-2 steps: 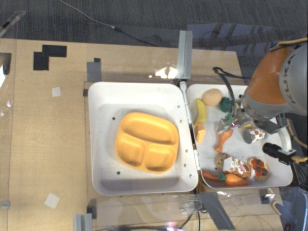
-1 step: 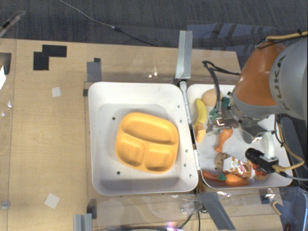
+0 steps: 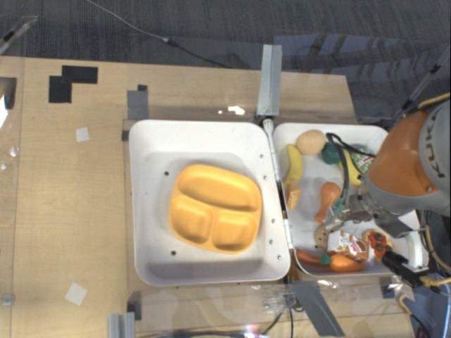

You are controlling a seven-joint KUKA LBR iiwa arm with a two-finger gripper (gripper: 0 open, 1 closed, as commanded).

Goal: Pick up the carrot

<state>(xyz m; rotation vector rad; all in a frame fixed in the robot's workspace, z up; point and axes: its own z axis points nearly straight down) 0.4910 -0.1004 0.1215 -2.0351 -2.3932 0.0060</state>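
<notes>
In the right bin (image 3: 304, 225), an orange carrot (image 3: 347, 263) with a green stub lies along the front wall, partly under a printed snack packet (image 3: 347, 243). My gripper (image 3: 350, 213) hangs just above and behind that packet, below the orange wrist band (image 3: 402, 162). It is a short way behind the carrot and apart from it. Nothing shows in its grasp. A second orange tapered piece (image 3: 328, 197) lies just left of the gripper.
The right bin also holds a yellow banana (image 3: 294, 166), a tan round item (image 3: 310, 142), a green item (image 3: 331, 153) and a small brownish piece (image 3: 293, 197). A yellow compartment tray (image 3: 215, 207) sits in the left bin (image 3: 151, 189). The arm covers the right bin's right side.
</notes>
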